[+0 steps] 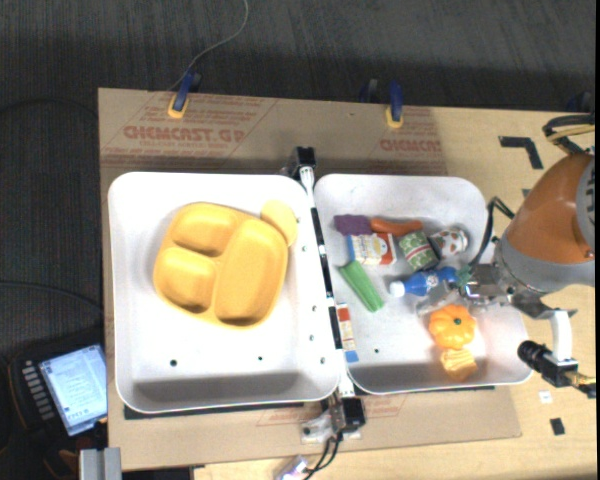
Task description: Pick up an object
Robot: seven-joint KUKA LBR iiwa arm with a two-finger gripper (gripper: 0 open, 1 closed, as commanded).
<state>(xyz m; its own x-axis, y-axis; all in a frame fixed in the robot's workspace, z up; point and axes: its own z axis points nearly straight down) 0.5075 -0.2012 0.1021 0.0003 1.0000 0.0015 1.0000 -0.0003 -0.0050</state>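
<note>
Arm reaching into right bin from right; gripper hovering just above orange pumpkin toy, beside blue-capped bottle. Cannot tell grip state. Advice: centring over pumpkin, descending straight, avoiding bottle and bin wall. Left bin holding yellow divided tray. Cardboard underneath reading "CHEMCAST GP".

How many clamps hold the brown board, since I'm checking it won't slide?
2 in view: a blue clamp on the board's far edge above the left bin, and a yellow clamp above the right bin. Others may be hidden.
</note>
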